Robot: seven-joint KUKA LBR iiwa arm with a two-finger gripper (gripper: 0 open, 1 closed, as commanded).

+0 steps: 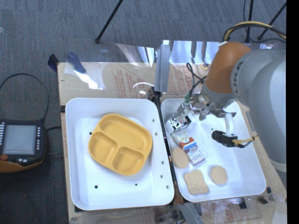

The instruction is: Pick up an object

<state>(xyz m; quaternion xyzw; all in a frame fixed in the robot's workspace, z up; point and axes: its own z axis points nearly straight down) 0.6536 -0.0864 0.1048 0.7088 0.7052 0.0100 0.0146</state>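
Note:
My gripper (177, 122) hangs low over the upper left part of the right bin (247, 171), with the arm reaching in from the right. Just below it lies a small red, white and blue carton (189, 148), close to the gripper's tip; I cannot tell whether they touch. Beside the carton's left end is a round tan cookie (179, 157). Nearer the front of the bin lie a slice of toast (196, 182) and a second round cookie (218, 175). Nothing shows held in the gripper.
The left bin (79, 181) holds a yellow divided plate (120, 143) near its middle. A ridge where the two bins meet runs just left of the gripper. A handheld control pendant (21, 141) lies on the floor at far left.

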